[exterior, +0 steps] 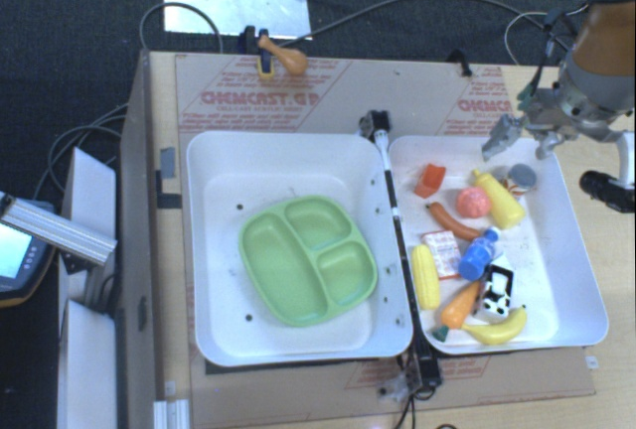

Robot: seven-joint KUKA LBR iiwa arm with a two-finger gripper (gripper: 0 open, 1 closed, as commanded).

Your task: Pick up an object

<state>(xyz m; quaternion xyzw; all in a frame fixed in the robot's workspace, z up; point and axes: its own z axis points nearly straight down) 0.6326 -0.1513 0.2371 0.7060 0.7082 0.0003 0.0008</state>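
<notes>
Toys, assorted, in the right bin (pixel 581 258): red block (pixel 431 180), pink ball (pixel 475 203), yellow bottle (pixel 499 198), sausage (pixel 453 218), blue bottle (pixel 478 254), corn cob (pixel 425 276), carrot (pixel 459 304), banana (pixel 502 326), black-and-white cow (pixel 496 291). Left bin (pixel 214 179): one green divided plate (pixel 307 258). End effector (pixel 524 139): above the right bin's far edge, fingers spread, grasping nothing.

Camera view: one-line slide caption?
Gripper open above the right bin's toy food; green divided plate sits in the left bin.
</notes>
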